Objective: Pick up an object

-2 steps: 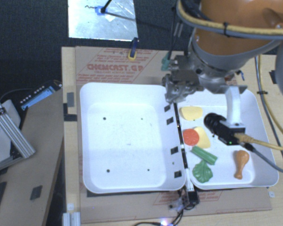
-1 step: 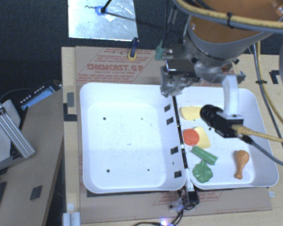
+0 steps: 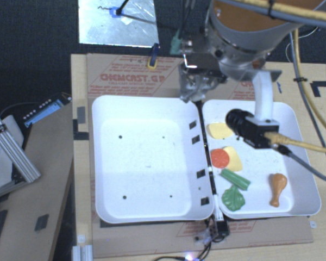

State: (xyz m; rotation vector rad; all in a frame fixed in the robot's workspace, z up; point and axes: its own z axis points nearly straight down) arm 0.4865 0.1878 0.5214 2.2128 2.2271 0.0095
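While the toy foods all lie loose on the floor of the right bin (image 3: 307, 200), the pick looks to be at its approach step: no item is seen lifted clear of the bin.

Nearest the camera sits a green leafy piece (image 3: 233, 199), close to the divider between the bins. Just beside it to the right, but apart from it, lies an orange-brown drumstick (image 3: 278, 188), roughly upright in the view, with its thin end towards the near rim. Just behind the leafy piece is a green stick-shaped piece (image 3: 235, 179), lying at a slant. Further back a red disc (image 3: 220, 157) rests on a yellow slab (image 3: 233, 159), and beyond that lies a pale yellow piece (image 3: 218, 130), partly next to a black unit (image 3: 250, 126) mounted on the arm.

Farthest back, the gripper (image 3: 196, 89) hangs over the far rim where the right bin meets the left bin (image 3: 100, 145), well apart from every item. Whether the claw is spread or pressed together cannot be told from this view.

The next move, as I judge it, calls for travelling towards the camera and over the right bin, then descending on one item. The drumstick seems the easiest target, since it lies alone with free floor around it; the stacked disc and slab could slip.
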